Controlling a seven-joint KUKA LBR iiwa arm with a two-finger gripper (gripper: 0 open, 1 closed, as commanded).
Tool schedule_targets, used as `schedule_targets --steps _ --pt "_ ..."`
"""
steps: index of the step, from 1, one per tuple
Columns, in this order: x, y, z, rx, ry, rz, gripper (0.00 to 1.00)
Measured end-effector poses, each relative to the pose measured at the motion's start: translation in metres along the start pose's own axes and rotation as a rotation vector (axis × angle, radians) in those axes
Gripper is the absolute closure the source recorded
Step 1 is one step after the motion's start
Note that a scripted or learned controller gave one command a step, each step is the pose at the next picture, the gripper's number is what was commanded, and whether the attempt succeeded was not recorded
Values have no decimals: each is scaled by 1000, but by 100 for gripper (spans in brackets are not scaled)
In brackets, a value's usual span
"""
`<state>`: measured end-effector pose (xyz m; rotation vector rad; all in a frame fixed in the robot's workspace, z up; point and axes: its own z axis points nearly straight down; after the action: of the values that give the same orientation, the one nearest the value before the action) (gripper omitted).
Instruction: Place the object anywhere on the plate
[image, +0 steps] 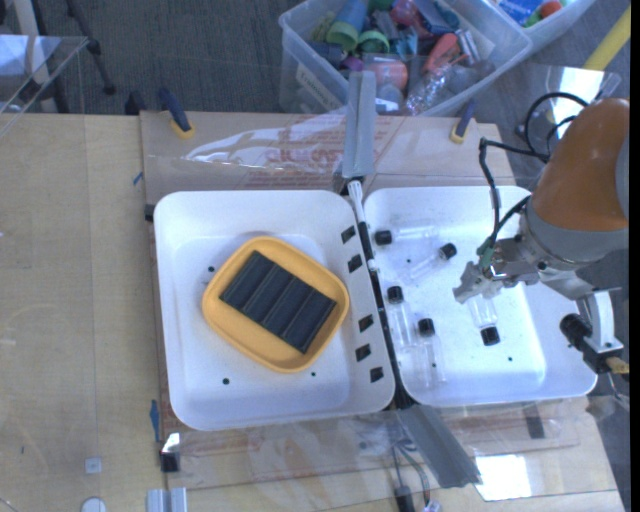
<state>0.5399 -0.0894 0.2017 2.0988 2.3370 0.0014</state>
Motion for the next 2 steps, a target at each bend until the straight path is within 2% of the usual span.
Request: schedule_targets --steps 1,2 --pt "55 -7 18 4 2 -181 100" --pt "93 57 18 1 0 -227 100"
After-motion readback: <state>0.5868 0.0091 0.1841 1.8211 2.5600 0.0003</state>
